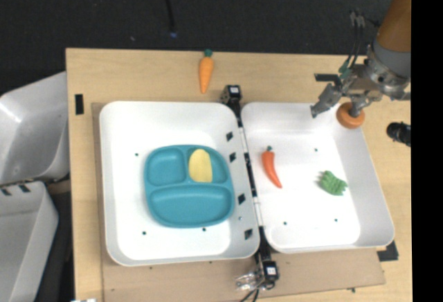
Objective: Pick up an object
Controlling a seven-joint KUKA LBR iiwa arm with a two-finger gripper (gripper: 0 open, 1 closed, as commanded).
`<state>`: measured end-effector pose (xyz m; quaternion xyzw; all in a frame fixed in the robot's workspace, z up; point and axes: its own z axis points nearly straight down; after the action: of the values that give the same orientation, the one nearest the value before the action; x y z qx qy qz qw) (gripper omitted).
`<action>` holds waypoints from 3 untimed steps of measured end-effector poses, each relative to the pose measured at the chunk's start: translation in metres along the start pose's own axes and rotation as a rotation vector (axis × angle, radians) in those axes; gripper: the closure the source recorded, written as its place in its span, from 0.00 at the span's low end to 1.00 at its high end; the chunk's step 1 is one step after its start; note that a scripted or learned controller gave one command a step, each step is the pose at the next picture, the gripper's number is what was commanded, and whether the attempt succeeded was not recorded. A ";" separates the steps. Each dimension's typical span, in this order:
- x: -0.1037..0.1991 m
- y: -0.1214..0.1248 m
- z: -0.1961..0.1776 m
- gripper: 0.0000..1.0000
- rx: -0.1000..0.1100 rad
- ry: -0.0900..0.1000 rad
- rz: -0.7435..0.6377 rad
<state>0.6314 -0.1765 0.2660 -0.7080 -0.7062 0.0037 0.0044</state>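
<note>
Chilli pepper (271,167): I see it lying left in the right bin (367,224).
Gripper (337,98): far right bin corner, I can't tell its state.

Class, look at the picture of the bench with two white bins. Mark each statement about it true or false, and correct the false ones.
1. The yellow item lies in a compartment of the blue divided plate. True.
2. The blue divided plate sits in the right bin. False: it sits in the left bin.
3. A red chili pepper and a green item lie in the right bin. True.
4. The carrot lies inside the left bin. False: it lies on the bench, beyond the bins.
</note>
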 end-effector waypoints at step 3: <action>-0.003 0.006 0.117 0.00 -0.009 -0.003 -0.002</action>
<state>0.6357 -0.1794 0.1488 -0.7074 -0.7069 0.0014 0.0004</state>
